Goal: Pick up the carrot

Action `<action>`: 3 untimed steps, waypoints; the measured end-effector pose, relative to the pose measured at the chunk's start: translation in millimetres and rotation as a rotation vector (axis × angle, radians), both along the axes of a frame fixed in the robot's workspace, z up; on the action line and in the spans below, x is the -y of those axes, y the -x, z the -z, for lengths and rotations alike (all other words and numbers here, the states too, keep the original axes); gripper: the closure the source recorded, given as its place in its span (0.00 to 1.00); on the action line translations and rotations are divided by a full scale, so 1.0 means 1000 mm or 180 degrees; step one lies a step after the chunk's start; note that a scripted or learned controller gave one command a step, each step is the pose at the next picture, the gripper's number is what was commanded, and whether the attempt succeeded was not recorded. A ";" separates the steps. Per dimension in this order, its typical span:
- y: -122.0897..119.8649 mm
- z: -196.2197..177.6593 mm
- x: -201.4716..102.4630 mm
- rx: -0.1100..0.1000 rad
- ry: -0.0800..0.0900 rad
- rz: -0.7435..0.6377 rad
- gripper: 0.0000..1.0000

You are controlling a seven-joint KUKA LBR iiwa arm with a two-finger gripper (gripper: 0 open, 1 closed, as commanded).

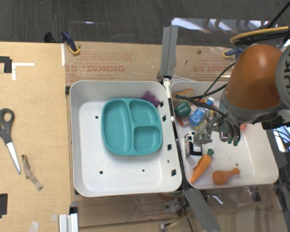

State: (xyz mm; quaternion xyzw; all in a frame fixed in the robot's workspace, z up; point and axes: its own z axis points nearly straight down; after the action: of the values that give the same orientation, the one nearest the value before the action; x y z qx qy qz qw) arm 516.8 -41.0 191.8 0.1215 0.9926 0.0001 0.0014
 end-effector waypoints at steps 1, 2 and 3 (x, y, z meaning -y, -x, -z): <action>0.000 0.000 0.000 -0.0001 0.0000 0.0001 0.00; 0.039 0.065 0.052 -0.0010 -0.0002 -0.0067 0.00; 0.039 0.100 0.051 -0.0010 -0.0003 0.0167 0.00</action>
State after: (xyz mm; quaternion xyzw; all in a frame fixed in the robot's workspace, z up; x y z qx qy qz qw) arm 477.7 -91.8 91.6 0.1475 0.9891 0.0003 -0.0002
